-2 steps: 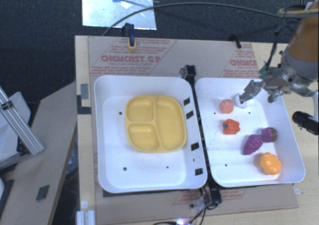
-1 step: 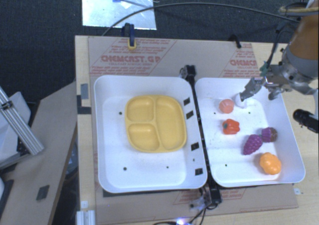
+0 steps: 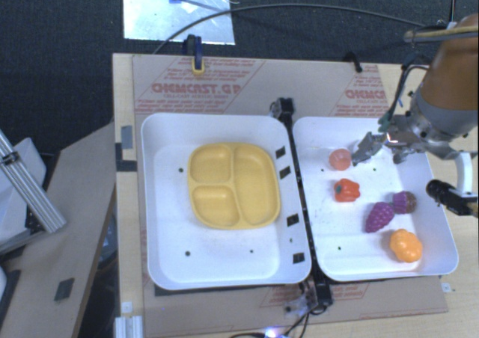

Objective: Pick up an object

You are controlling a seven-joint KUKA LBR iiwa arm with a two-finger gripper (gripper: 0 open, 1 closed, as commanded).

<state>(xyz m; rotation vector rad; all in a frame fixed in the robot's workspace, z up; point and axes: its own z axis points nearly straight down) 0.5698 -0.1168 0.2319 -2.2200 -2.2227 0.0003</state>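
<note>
In the right bin lie several toy foods. A small peach ball sits at the upper left, with a red pepper just below it. Further right lie a purple grape bunch, a small maroon piece touching it, and an orange fruit near the front. My gripper hangs over the bin's upper middle, just right of the peach ball. Its fingers are spread open with nothing between them.
The left bin holds a yellow divided plate. Black clips run along the seam between the bins. A black fitting juts in at the right bin's right rim. A blue clamp stands behind the bins.
</note>
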